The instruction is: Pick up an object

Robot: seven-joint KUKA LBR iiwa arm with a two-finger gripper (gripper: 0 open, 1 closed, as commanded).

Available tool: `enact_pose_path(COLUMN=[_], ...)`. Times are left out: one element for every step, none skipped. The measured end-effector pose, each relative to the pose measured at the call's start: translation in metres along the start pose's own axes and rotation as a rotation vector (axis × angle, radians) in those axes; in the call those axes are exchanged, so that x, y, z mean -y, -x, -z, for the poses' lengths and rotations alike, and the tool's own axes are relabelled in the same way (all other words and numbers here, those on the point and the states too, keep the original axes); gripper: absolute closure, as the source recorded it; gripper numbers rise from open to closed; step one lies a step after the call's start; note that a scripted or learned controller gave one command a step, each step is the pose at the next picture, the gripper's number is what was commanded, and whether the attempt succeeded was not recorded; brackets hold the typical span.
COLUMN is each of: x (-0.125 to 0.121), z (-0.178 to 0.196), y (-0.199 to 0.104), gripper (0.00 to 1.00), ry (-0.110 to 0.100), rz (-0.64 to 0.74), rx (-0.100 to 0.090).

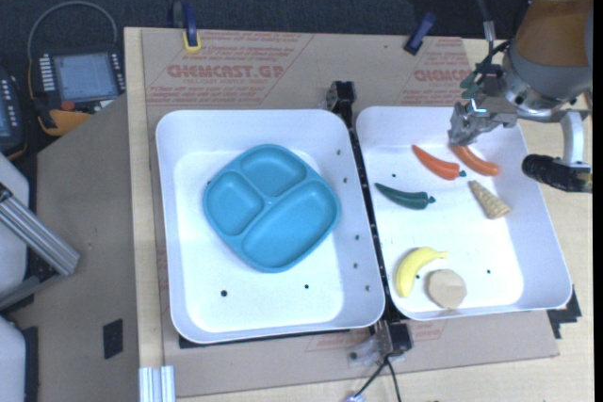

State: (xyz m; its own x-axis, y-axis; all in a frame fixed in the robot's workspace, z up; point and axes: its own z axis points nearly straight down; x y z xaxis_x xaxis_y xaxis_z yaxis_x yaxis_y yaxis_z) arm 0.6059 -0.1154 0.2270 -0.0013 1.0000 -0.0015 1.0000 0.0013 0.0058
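Observation:
My gripper (466,129) hangs over the far part of the right bin (537,282), just above the orange sausage-like piece (476,160). Nothing shows between its fingers. Next to that piece lies a red-orange chili (436,163). A dark green pepper (405,195) rests toward the bin's left side. A beige cone-shaped piece (489,200) lies right of centre. A yellow banana (415,266) and a tan round piece (446,288) sit at the near edge.
The left bin (188,297) holds a blue divided plate (271,206). A black clamp (341,95) stands between the bins at the far side. The arm's grey and orange body (556,33) reaches in from the upper right.

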Motion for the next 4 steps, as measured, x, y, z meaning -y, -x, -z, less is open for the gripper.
enact_pose_path(x=[-0.004,0.022,0.040,0.055], z=[0.044,0.033,0.035,0.030], y=[0.000,-0.051,-0.103,-0.146], gripper=[1.00,1.00,1.00,1.00], ry=[0.001,-0.009,-0.008,-0.009], rz=[0.000,0.003,0.005,0.003], rx=[0.000,-0.004,-0.004,-0.003])
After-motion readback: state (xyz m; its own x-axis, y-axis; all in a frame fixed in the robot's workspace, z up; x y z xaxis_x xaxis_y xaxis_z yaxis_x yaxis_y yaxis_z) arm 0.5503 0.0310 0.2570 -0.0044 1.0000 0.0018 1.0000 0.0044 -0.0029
